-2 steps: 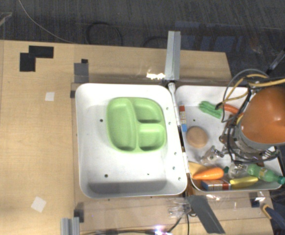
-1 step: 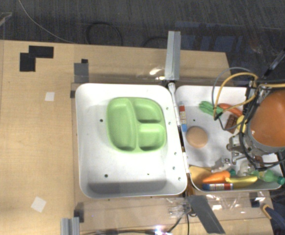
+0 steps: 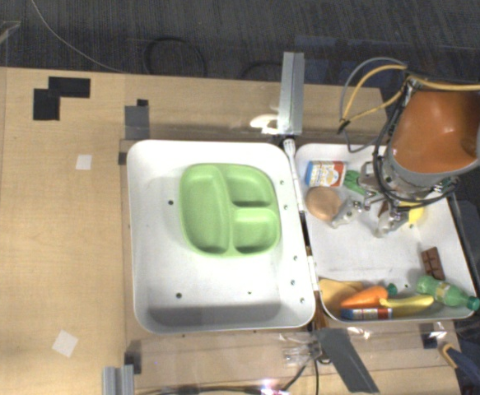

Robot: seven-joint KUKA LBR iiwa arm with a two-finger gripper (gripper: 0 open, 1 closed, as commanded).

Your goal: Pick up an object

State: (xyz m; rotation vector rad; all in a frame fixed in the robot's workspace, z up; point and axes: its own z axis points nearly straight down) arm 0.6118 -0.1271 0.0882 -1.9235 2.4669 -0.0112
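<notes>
The gripper hangs low in the right bin with its metal fingers spread apart and nothing between them, the bare white floor showing in the gap. Just to its left lies a tan rounded lump — too blurred to name — with a small white carton behind it, and something yellow peeks out at the gripper's right, mostly covered by the wrist. Along the near wall sit a carrot, a banana and a green bottle, a brown block lies near the right wall, and the left bin holds a green divided tray.
</notes>
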